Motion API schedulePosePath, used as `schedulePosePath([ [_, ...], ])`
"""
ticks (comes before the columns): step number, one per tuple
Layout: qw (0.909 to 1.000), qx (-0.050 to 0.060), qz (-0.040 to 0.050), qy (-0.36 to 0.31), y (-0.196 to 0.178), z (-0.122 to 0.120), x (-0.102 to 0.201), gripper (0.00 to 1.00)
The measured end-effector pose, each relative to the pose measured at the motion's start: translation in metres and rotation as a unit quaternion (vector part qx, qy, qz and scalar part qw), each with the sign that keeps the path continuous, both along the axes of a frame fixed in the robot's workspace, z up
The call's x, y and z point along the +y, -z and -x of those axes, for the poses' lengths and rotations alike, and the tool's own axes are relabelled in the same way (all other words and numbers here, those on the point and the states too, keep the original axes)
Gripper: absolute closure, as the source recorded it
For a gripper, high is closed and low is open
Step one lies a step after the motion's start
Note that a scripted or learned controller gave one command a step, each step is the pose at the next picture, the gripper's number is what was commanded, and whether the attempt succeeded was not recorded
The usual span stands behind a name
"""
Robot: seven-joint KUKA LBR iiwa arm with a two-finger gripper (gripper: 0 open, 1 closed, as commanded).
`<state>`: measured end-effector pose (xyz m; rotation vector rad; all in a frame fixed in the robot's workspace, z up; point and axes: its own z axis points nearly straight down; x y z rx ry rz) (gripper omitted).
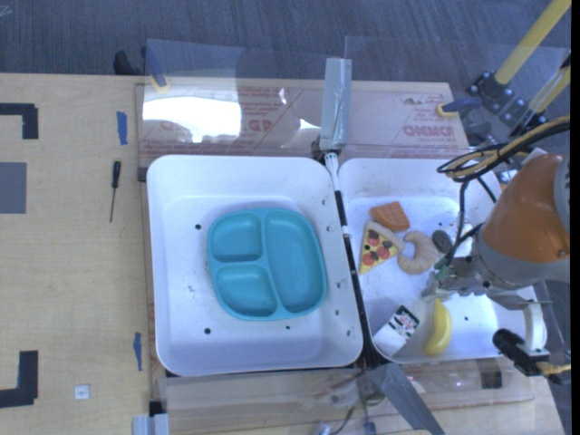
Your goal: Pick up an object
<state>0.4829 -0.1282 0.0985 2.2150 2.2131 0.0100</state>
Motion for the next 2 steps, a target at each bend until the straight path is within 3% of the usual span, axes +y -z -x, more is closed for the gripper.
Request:
schedulePosePath([
  [1,1.0000,0.001,-0.0029,-0.005,-0.089,-0.004,0.076,1.00],
  [2,1.0000,0.004,-0.0013,-0.002,-0.137,0.002,0.076,1.00],
])
